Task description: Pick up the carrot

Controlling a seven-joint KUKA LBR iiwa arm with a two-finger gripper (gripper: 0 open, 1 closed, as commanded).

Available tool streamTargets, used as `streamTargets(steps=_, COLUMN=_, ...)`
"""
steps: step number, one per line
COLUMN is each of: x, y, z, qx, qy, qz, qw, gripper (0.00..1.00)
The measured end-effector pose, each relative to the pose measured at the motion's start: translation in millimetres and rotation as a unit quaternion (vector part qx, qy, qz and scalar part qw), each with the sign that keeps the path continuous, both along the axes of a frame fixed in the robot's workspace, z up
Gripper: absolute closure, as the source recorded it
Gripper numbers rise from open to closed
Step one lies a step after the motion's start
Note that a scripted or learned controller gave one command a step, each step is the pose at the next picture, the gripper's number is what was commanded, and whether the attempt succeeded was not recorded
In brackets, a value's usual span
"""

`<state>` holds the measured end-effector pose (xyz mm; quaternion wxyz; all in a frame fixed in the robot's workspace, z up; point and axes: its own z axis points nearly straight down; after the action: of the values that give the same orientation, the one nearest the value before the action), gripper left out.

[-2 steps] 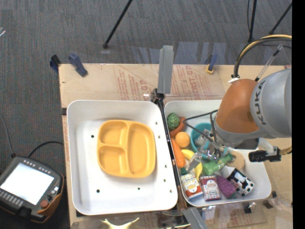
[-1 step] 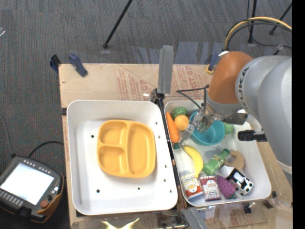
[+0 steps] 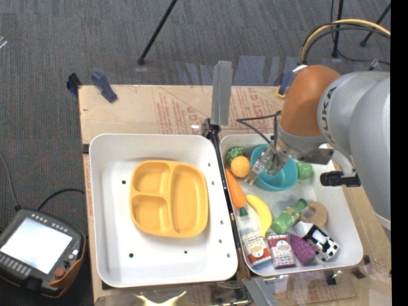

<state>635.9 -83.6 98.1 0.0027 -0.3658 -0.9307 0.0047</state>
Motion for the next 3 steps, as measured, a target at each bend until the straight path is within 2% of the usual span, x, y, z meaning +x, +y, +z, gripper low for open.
streamTargets(steps=1, x=-56.9, y=-22.9, z=143.8, qx=0.0019, qy=-0.012, qz=0.07, qw=0.9975, gripper=1.0)
streamTargets(steps=2, x=-24.3, y=-121.0, z=350.0, qx=0.0013, qy=-0.01, qz=0.082, qw=0.9966, gripper=1.0)
streamTargets(steps=3, x=-71.1, y=-89.8, z=162.5, qx=0.0062, qy=0.002, qz=0.071, qw=0.9975, gripper=1.0)
